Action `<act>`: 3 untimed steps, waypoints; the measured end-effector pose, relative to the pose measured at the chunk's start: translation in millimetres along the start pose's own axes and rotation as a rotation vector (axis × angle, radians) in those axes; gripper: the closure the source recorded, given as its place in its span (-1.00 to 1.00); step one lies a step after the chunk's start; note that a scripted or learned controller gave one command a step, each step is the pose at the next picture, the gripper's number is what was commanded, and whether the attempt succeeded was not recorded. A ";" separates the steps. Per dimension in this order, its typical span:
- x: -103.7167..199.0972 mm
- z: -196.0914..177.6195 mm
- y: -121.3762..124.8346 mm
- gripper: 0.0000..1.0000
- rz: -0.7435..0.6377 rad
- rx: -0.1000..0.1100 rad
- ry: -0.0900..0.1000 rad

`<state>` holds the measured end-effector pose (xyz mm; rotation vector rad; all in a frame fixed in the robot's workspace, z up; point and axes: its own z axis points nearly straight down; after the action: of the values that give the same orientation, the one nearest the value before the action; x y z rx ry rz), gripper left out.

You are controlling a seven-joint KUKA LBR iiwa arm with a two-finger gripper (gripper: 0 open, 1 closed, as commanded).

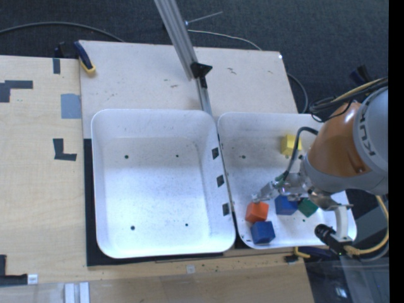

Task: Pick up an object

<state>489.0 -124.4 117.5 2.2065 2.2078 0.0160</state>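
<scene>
The arm is leaning over the right bin, with the hand low among the blocks. Can't tell if it's gripping anything. An orange block and two blue blocks sit right by it, with a green one beside them and a yellow one further back. The left bin sits alongside.

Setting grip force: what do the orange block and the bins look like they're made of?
Small orange block: looks like painted wood or matte plastic; flat colour, no glare. Shallow white bins: probably moulded plastic; rounded corners, smooth rims, dark scuff speckles.
</scene>
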 end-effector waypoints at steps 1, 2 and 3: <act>-31.0 10.0 51.5 -1.00 -0.002 -0.020 -0.010; -4.3 10.4 21.0 -1.00 0.001 -0.035 -0.020; -7.0 10.9 26.4 -1.00 0.002 -0.022 -0.013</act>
<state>515.7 -131.4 107.2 2.1918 2.1883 0.0257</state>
